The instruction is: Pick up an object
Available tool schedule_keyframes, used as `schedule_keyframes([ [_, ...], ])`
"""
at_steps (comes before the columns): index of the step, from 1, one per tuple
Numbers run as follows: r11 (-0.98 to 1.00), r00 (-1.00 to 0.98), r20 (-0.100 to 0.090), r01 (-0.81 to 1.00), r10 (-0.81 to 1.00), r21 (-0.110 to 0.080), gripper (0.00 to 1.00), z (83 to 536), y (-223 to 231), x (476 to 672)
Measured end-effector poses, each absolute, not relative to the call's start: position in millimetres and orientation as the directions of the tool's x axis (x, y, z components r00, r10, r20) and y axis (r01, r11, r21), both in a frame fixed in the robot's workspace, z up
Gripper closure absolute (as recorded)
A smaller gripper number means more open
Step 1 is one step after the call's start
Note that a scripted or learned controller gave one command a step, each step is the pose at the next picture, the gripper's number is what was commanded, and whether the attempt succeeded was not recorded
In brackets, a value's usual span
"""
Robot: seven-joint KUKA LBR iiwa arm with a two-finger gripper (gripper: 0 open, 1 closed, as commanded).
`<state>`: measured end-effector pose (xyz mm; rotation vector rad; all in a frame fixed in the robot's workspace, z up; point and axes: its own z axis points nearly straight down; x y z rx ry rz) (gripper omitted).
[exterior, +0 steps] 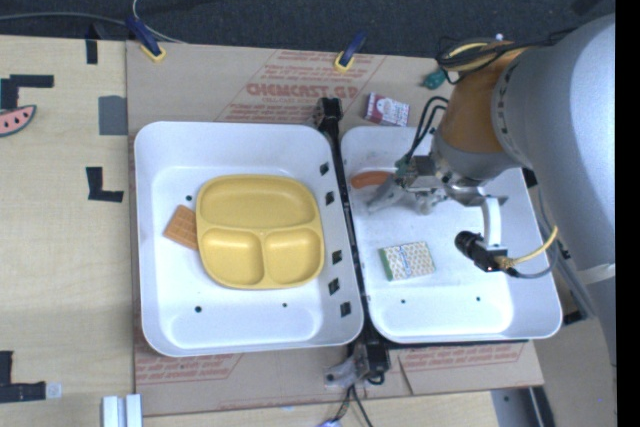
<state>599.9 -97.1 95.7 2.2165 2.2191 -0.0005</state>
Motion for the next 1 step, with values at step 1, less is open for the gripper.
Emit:
schedule_keyframes([
  [1,0.001,-0.001,-0.003,1.000,1.000,0.002,1.00,104.9,-96.9,599.5],
])
